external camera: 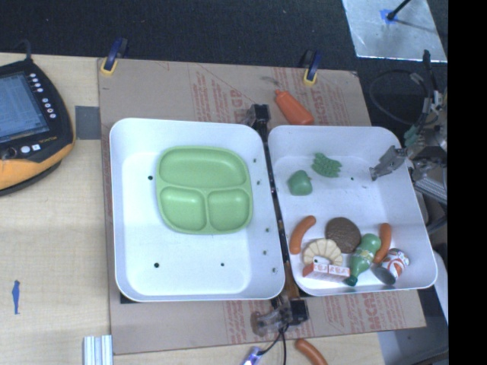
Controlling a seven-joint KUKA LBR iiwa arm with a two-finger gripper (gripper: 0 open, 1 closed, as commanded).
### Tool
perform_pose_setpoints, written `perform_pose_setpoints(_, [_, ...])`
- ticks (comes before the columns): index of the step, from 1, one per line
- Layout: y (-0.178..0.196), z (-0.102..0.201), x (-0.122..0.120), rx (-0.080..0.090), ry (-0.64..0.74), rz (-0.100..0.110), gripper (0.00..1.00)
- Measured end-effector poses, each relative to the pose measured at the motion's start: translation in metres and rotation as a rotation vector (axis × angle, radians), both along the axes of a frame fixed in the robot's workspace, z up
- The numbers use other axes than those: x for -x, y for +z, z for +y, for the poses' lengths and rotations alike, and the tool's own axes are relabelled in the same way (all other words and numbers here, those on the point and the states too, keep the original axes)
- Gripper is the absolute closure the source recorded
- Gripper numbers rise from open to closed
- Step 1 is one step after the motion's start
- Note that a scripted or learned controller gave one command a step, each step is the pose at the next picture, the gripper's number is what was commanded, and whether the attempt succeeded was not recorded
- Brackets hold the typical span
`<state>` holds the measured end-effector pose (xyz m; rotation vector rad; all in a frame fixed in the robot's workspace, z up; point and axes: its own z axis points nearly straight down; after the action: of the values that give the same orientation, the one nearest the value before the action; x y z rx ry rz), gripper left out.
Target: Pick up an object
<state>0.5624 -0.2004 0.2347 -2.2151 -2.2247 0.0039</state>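
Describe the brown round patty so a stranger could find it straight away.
Look in the right bin, toward its near edge where the toy food is piled. The patty lies flat between an orange sausage on its left and a green bottle on its right, just above a tan shell-shaped pastry. It is the only dark brown disc there.
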Motion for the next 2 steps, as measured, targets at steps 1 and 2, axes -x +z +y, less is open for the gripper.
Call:
perform_pose_setpoints(1, [-0.109, -0.012, 0.075, 0.002, 0.001, -0.002, 0.0])
perform_pose_setpoints(2, [-0.099, -0.013, 0.074, 0.003, 0.006, -0.001, 1.0])
